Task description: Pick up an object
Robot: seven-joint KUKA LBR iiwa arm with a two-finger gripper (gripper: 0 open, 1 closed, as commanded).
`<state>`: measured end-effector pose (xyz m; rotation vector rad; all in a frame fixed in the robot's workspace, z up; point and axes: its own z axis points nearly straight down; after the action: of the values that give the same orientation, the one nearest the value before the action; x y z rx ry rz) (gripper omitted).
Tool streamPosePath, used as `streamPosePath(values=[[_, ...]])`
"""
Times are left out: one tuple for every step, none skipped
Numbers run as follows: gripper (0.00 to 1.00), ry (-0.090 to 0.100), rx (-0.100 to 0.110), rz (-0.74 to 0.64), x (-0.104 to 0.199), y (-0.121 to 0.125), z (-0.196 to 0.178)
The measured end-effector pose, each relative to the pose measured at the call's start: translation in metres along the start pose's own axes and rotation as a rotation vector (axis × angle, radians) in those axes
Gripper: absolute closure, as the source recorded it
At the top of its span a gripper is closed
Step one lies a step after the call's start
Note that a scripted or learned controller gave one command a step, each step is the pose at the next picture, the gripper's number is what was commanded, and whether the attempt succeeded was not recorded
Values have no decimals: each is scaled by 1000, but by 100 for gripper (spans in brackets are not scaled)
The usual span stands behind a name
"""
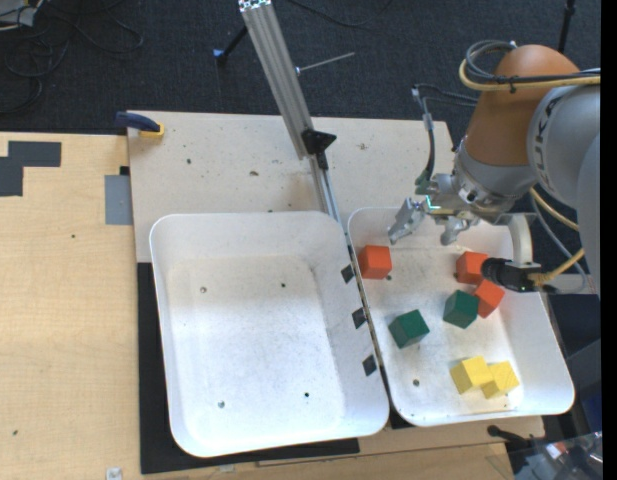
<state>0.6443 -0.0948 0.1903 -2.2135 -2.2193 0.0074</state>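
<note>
Six blocks lie in the right bin (548,393): orange cube (374,262) by the divider, two more orange blocks (478,280) at the far wall, two green cubes (409,328), one yellow piece (484,376). Left bin (188,408): bare white floor. Gripper (430,226) hovers over the right bin's back edge, jaws apart, nothing between them. Nothing lifted yet; descent, grasp and raise all remain, by my reckoning.
</note>
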Motion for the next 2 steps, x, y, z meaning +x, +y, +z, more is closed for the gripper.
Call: streamPosePath(values=[[0, -1, -5, 0, 0, 1, -3], [0, -1, 0, 3, -7, 1, 45]])
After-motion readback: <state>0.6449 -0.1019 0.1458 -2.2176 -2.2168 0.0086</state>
